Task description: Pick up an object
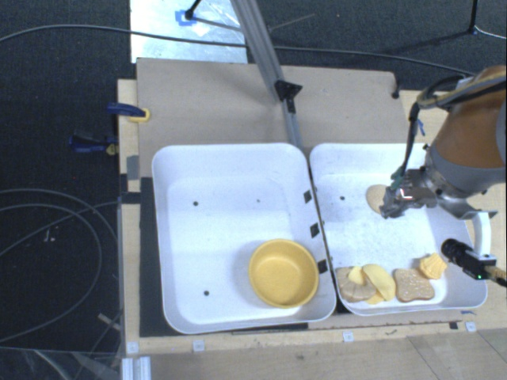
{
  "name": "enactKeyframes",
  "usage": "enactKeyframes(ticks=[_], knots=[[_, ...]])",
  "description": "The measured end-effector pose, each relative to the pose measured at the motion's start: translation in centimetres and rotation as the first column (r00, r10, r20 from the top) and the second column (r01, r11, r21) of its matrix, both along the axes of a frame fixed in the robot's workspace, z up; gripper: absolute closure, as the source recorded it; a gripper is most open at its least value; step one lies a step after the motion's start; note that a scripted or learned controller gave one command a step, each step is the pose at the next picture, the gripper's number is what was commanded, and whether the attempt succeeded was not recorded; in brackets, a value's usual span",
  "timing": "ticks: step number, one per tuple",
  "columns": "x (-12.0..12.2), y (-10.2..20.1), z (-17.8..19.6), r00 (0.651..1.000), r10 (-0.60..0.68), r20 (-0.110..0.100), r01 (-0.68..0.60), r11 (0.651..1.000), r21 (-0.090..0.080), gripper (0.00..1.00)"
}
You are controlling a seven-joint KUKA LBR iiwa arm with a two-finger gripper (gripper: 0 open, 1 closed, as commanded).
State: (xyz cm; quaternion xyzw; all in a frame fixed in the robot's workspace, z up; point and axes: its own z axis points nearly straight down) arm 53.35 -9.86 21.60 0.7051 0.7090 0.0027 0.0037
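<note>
My gripper hangs low over the right bin, at its right-middle part, directly beside a tan round piece that peeks out on its left. Along that bin's front edge lie several food-like items: a yellow banana-shaped piece over a tan round one, a brown toast slice, and a small yellow chunk. A yellow bowl sits in the left bin near its front right corner. The arm covers the fingers.
The two bins meet at a ridge with black clips. A grey pole slants down to the bench behind the bins. Blue and yellow clamps hold the bench's left edge. Cables lie on the dark floor.
</note>
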Motion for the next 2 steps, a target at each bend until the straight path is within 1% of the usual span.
enactKeyframes(ticks=[1,2], knots=[[0.1,0.0,0.7,1.0,0.0,-0.007,0.0,1.0,0.001,1.0],[2.6,4.2,0.1,1.0,0.004,-0.006,-0.004,1.0,0.003,1.0]])
